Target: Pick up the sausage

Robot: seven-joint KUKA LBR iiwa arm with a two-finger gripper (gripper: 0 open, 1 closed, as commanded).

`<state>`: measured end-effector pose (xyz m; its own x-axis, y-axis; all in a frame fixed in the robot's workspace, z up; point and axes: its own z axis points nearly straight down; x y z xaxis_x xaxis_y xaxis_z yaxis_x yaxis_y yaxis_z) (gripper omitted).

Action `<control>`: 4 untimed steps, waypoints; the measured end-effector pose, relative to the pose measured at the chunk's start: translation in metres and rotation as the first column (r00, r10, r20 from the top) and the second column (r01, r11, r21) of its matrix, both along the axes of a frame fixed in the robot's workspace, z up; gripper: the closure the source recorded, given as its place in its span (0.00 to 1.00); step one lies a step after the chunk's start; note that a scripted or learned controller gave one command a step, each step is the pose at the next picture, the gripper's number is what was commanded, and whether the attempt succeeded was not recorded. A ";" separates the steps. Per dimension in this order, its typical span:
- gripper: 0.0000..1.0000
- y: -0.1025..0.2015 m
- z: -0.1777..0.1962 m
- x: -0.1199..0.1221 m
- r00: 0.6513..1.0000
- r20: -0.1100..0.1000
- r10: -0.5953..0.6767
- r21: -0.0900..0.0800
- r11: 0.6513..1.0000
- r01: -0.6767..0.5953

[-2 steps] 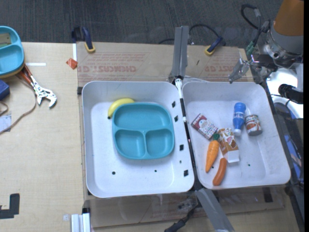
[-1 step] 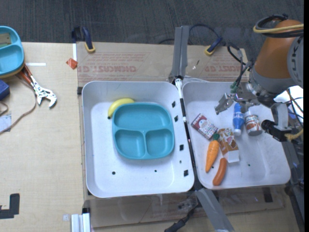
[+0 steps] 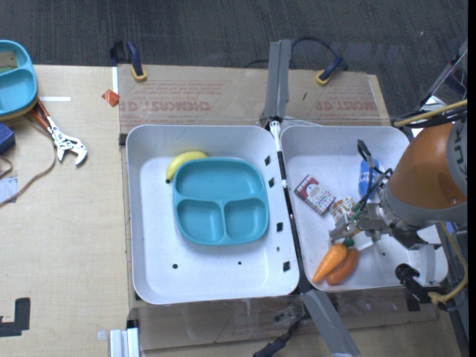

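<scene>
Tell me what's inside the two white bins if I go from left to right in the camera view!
Banana → teal divided tray → small red-and-white packet → carrot, with the sausage snug beside it.

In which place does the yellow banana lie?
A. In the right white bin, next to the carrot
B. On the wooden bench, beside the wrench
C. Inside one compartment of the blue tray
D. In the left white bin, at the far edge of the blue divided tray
D: the yellow banana lies in the left white bin, against the far left corner of the blue divided plastic tray, outside its compartments.
</scene>
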<state>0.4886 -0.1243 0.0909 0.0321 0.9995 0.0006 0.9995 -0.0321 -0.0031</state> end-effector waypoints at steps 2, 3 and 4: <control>0.00 -0.008 0.000 -0.012 0.998 0.001 -0.063 0.000 0.998 0.063; 0.00 0.021 0.000 -0.011 0.998 0.001 -0.064 0.000 0.998 0.064; 0.00 -0.045 0.001 -0.012 0.995 0.002 -0.104 -0.001 0.995 0.104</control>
